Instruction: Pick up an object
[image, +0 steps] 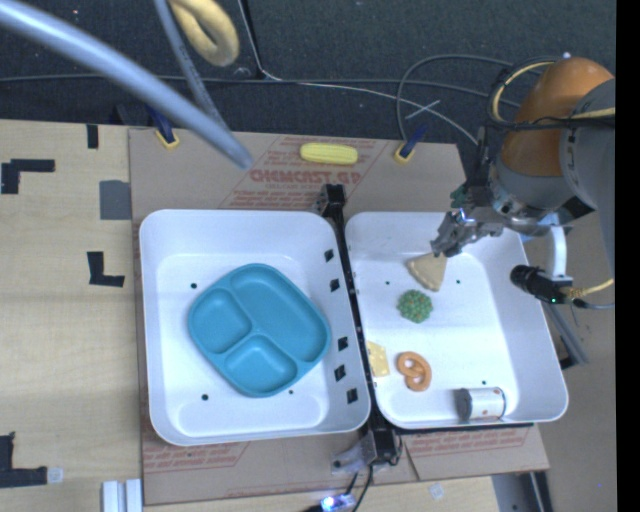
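Over on the left, the left bin (160, 300) holds a blue divided tray (258, 328), lying flat with its long axis running from upper left to lower right. Behind the bins, on the cardboard sheet (290, 180) that covers the table (60, 300), a yellow banana-shaped toy (328, 153) lies crosswise. Moving across to the right bin (520, 340), a small pale yellow piece (377, 357) sits near its left wall, a brown pretzel (413, 370) lies just to the right of it, and a green broccoli floret (415, 306) sits above the pretzel, near the bin's middle. A short grey-and-white cylinder (480, 403) lies on its side near the front edge, its long axis left to right. Toward the back of this bin, a tan wedge (428, 270) lies flat, its long axis slanting from lower left up to the right, its narrow end pointing up toward the arm. The end effector (447, 243) is down at that upper end, seemingly touching the wedge, but from here I cannot tell whether it is spread or closed, nor whether it grips the wedge.
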